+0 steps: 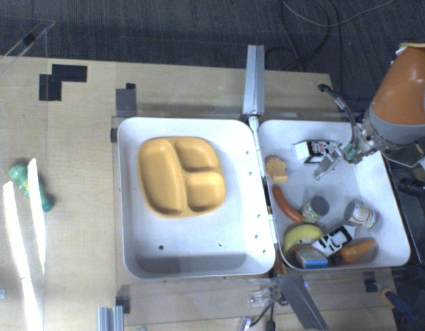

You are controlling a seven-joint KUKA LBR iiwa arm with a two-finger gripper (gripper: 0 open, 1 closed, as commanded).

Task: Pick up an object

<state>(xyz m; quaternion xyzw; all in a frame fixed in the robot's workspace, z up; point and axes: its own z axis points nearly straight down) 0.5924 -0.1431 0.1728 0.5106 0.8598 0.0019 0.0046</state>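
My gripper (325,165) hangs over the back of the right bin (395,205), reaching in from the right under the grey and orange arm (405,88). Just to its left lies a small black and white box (308,149), apart from the gripper. Below it in the same bin lie a tan lump (275,167), an orange-red sausage shape (286,205), a dark-lidded can (315,207) and a second can (361,216). A yellow banana-like piece (302,234), another black and white box (334,240) and an orange carrot shape (357,249) crowd the front edge.
The left bin (198,254) holds a yellow divided tray (181,174) toward its back. A metal divider post (253,81) stands between the bins at the back. A green item (23,178) lies on the bench at far left. Cables run behind the right bin.
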